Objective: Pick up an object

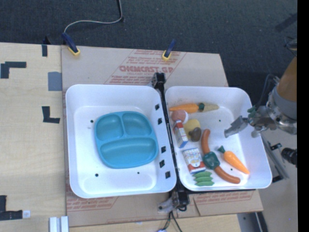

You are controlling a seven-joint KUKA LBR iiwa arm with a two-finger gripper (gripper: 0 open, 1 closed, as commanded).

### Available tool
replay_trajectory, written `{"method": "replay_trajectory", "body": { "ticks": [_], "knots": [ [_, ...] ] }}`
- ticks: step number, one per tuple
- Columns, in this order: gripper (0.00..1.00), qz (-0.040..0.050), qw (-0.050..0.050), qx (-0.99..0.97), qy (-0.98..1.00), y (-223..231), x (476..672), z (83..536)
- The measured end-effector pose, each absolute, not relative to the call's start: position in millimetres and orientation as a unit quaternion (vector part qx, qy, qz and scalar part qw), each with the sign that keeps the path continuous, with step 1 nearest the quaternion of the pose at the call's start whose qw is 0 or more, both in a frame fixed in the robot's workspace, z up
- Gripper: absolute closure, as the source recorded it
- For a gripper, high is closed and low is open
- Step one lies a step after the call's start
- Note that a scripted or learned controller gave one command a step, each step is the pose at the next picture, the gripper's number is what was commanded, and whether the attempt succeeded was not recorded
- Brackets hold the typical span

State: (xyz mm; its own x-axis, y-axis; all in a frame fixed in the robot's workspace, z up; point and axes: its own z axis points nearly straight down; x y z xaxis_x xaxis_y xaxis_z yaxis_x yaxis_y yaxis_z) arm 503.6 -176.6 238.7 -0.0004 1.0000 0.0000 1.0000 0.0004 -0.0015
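The right bin (241,98) holds several toy foods. An orange carrot (189,108) lies at the back, with a small bottle (181,132) and a yellow lemon (193,125) below it. A red sausage (206,140), a white carton (192,159), a green pepper (211,160), a second carrot (235,162) and green pea pods (203,179) lie nearer the front. My gripper (244,120) hangs over the bin's right side, above bare floor, up and to the right of the second carrot. Its fingers stand apart with nothing between them.
In the left bin (77,129) lies a blue divided plate (126,139). A black divider (165,129) runs between the bins. Cardboard (140,69) lies under both, held by yellow clamps (168,52) at the back. A cable (96,22) trails across the dark floor.
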Motion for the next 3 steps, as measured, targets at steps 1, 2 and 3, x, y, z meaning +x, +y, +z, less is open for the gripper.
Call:
{"method": "replay_trajectory", "body": {
  "ticks": [1,2,3],
  "knots": [
    [0.00,-0.0027,-0.003,-0.707,-0.708,-140.2,490.3,89.1],
    [1.00,-0.0025,-0.005,-0.707,-0.707,-141.3,490.7,98.4],
    [1.00,-0.0001,0.000,-0.706,-0.708,-51.7,484.1,214.6]
  ]
}}
